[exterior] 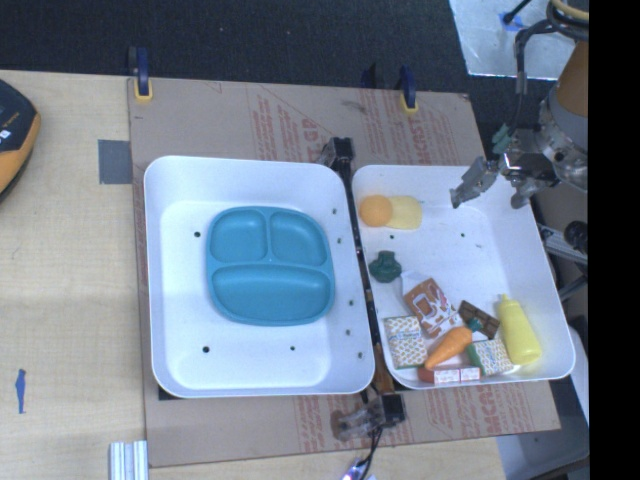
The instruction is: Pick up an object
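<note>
Grey two-finger gripper (492, 180) poised with jaws spread, nothing held, over right white bin's (470, 243) far corner; nearest candidate round orange ball (375, 210) off to its left, advisable to centre before descending and closing

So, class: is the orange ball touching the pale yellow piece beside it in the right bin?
Touching. The camera view shows the orange ball pressed against the pale yellow piece, with no white of the right bin showing between them.
</note>
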Controlling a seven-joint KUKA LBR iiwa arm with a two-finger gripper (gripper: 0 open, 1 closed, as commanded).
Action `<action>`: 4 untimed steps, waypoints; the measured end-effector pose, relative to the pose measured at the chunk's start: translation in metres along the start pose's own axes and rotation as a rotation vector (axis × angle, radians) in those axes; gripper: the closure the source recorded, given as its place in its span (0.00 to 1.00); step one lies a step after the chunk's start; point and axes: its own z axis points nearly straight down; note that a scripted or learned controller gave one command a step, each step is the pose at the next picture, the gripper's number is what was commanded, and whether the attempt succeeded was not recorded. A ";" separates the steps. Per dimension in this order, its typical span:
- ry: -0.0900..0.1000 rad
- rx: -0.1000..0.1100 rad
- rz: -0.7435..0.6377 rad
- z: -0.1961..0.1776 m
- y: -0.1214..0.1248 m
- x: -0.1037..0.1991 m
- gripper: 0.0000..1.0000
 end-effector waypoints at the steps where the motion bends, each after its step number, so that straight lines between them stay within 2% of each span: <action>1: 0.005 0.016 0.000 0.112 -0.103 0.032 0.00; 2: 0.004 0.000 0.003 0.203 -0.101 0.001 0.00; 3: 0.004 -0.005 -0.004 0.187 -0.099 0.002 1.00; 4: 0.001 -0.016 -0.007 0.045 -0.073 0.055 1.00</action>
